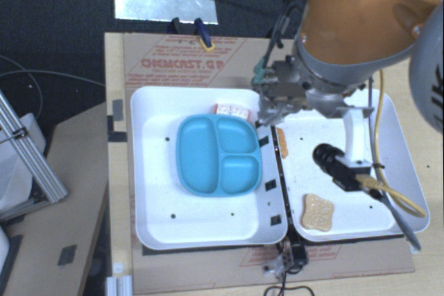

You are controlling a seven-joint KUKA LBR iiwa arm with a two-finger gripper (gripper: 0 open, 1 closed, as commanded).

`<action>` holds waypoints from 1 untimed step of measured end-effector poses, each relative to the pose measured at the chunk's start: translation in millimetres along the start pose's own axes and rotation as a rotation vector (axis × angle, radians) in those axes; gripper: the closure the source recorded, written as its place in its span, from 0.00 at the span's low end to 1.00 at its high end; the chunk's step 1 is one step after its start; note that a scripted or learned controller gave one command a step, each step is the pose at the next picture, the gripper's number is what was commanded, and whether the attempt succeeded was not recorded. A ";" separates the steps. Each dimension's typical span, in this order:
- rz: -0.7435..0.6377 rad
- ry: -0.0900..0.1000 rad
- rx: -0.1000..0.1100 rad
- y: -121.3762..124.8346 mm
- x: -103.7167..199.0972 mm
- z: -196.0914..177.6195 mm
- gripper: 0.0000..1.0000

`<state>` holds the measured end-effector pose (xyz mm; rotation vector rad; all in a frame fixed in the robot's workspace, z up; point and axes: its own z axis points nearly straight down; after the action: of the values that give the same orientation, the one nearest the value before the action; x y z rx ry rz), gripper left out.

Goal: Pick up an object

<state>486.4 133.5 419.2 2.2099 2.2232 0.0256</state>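
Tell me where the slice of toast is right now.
In the camera view, the toast slice lies flat in the right-hand bin, at its near left corner, in front of the orange strip by the divider.

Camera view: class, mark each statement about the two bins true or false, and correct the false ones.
1. The blue divided plate lies in the left bin. True.
2. The toast slice lies on that plate. False: it lies in the right bin.
3. The plate has three compartments. True.
4. The orange strip lies at the right bin's far right side. False: it lies along its left edge, by the divider.
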 end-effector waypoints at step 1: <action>-0.003 -0.005 0.015 15.8 55.7 26.9 1.00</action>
<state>502.3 189.5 392.9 2.2116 2.2316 0.0039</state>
